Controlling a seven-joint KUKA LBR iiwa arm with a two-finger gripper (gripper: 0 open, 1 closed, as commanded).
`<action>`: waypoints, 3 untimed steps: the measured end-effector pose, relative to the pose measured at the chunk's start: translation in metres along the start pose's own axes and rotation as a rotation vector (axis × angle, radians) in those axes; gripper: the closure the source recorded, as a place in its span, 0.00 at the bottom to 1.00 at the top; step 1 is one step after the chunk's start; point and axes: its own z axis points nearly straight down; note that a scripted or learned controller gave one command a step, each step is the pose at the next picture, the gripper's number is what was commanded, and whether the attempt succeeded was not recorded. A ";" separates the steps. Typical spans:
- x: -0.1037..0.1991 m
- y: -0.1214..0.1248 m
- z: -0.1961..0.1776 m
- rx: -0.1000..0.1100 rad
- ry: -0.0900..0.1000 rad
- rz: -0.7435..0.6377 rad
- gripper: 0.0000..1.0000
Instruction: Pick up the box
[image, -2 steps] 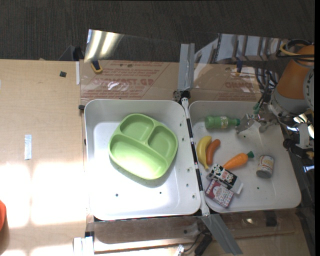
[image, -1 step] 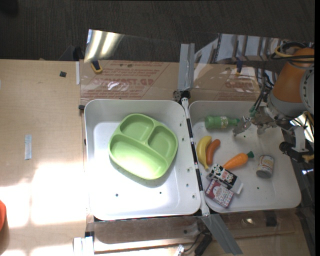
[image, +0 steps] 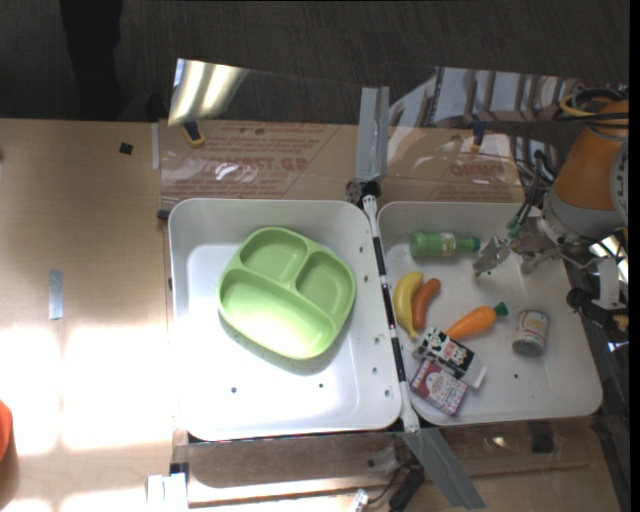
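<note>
Above right bin (image: 590, 385), gripper (image: 497, 258) empty.

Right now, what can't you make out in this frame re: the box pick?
- Gripper: too small and cluttered in the camera view to read the finger state.
- Box: label print too small to read, and a black-and-white carton overlaps its upper edge.
- Arm: cut off by the right edge.

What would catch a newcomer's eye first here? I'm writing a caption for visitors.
The large light-green plastic divided plate stands out first, lying alone in the left white bin. Next comes the cluster in the right white bin: a yellow toy banana beside a red toy sausage, an orange toy carrot and a small red-and-white printed box near the front. The arm's hand hovers at that bin's back right.
</note>
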 end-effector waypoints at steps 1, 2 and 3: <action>-0.003 0.018 0.001 0.000 0.004 0.004 0.00; -0.004 0.018 0.001 0.001 0.007 0.004 0.00; -0.003 0.002 -0.001 -0.003 0.002 -0.029 0.00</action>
